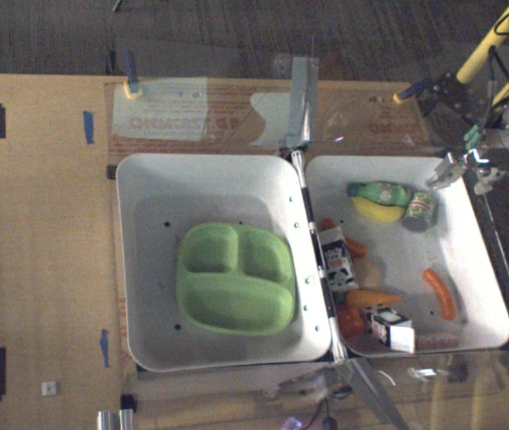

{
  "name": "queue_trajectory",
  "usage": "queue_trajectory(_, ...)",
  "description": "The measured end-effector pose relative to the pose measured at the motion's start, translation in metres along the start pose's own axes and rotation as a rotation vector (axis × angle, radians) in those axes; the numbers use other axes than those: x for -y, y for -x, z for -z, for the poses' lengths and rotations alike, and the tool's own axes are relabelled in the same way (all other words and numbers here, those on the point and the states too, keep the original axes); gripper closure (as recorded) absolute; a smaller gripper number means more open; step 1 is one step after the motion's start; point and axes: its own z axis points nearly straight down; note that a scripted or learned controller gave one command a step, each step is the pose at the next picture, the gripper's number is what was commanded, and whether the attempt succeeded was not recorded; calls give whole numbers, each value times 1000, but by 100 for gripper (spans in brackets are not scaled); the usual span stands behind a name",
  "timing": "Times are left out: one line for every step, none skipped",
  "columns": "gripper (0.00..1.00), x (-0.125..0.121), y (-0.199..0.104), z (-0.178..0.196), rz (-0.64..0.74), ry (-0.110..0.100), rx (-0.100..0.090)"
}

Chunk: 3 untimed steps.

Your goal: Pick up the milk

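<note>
The milk [336, 259] is lying tipped against the left wall of the right bin [483, 267], at about nine o'clock in it. It is looking like a small paper carton — likely light, a bit squashy, with flat sides good for pinching. The wall is hiding one side, and its print is too blurry to read. The claw [456, 164] is hanging at the bin's one o'clock corner — open or closed, I cannot tell.

Two white bins [147, 267] sit on a tan cardboard surface [39, 240] marked with blue tape. The divided plate [235, 279] is light green. The bottle [378, 192] is green, the banana [375, 210] yellow, the sausage [440, 294] orange-red, the milk [336, 257] carton black and white.
</note>
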Motion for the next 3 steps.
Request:
queue_trajectory(0,12,11,16,15,3,2)
queue_trajectory(0,75,10,-106,-11,-4,-8)
queue_trajectory(100,74,13,-94,-13,2,-2)
